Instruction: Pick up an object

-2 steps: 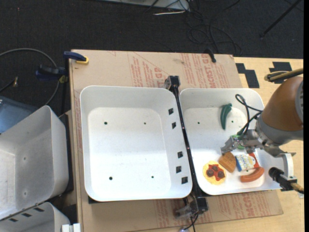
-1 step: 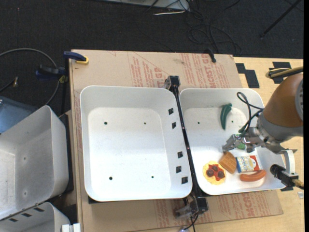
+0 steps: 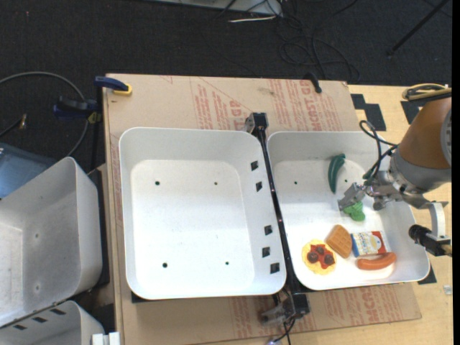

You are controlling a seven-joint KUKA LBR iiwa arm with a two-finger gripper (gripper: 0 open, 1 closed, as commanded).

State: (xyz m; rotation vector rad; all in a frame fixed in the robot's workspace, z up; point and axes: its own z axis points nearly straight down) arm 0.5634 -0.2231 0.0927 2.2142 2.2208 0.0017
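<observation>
A dark carpeted floor with loose cables surrounds a table (image 3: 215, 95) topped with brown cardboard printed in red. Two shallow white bins sit side by side on it. The left bin (image 3: 136, 146) has small dark dots on its floor. The right bin (image 3: 302, 146) holds a handful of small toy foods.

The grey arm with its orange band (image 3: 424, 131) reaches in from the right over the right bin. Its claw (image 3: 359, 196) hangs low above the middle of that bin, right at a small bright green piece (image 3: 353, 210) that lies just under its tip. Whether the claw is spread or closed, or touching the green piece, cannot be told from this angle.

A dark green curved piece (image 3: 336, 171) lies just up and left of the claw, near the bin's back wall. Toward the front of the bin sit a yellow disc with red berries (image 3: 319, 256), a tan bread-like piece (image 3: 340, 241) just beside it, a small white and blue carton (image 3: 367, 243) next to that, and an orange sausage (image 3: 376, 262) touching or nearly touching the carton's front edge.
</observation>
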